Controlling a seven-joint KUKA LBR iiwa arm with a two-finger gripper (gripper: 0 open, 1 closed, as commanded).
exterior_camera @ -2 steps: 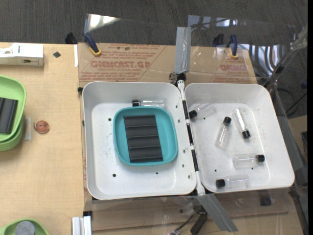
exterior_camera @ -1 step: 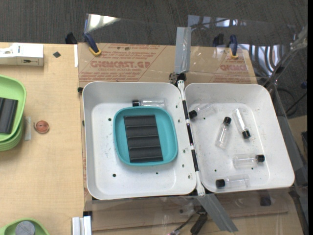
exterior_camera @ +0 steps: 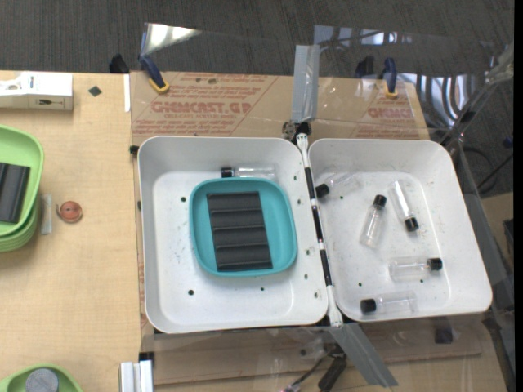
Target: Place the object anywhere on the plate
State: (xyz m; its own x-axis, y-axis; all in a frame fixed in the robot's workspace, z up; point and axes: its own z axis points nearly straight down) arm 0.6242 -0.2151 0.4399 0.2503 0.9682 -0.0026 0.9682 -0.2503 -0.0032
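Note:
A teal plate [exterior_camera: 283, 223] with a black ribbed insert [exterior_camera: 239, 230] lies in the middle of the left white bin [exterior_camera: 163, 284]. Just behind the plate, a clear vial with a black cap [exterior_camera: 245, 171] rests on that bin's floor. The right white bin [exterior_camera: 462, 243] holds several more clear, black-capped vials lying flat: one near the divider [exterior_camera: 337, 185], two at the centre [exterior_camera: 374, 220] [exterior_camera: 404, 206], one lower right [exterior_camera: 415, 266] and one by the front wall [exterior_camera: 387, 304].
A green tray [exterior_camera: 18, 190] holding a black block sits at the bench's left edge, with a small brown disc [exterior_camera: 70, 211] beside it and a white box [exterior_camera: 37, 91] behind. Cardboard [exterior_camera: 212, 104] and clear sheets stand clamped behind the bins.

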